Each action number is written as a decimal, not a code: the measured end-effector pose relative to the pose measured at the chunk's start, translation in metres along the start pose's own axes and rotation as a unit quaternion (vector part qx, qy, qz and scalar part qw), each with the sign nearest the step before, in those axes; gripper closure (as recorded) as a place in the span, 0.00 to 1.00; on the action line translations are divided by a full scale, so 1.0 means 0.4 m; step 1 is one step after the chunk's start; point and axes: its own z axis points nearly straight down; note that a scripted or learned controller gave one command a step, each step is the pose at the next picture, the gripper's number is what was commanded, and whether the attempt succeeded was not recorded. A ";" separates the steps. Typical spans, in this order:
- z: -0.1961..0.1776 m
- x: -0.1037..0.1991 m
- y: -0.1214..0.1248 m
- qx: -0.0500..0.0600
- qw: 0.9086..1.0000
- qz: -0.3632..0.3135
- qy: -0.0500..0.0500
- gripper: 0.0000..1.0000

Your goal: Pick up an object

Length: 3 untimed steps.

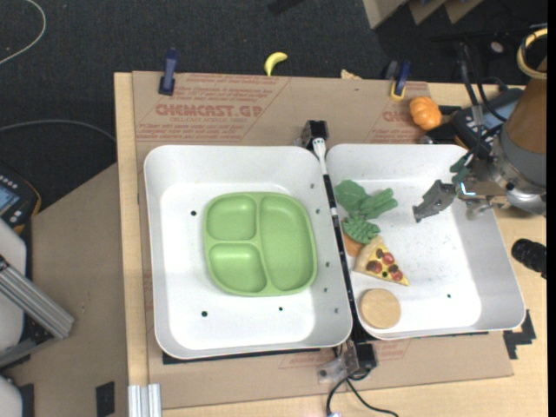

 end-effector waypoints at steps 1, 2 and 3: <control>0.064 0.245 -0.104 0.004 1.000 -0.005 0.003 0.00; 0.034 0.229 -0.098 0.000 1.000 0.001 0.000 1.00; -0.061 0.393 -0.098 -0.002 1.000 -0.004 0.001 1.00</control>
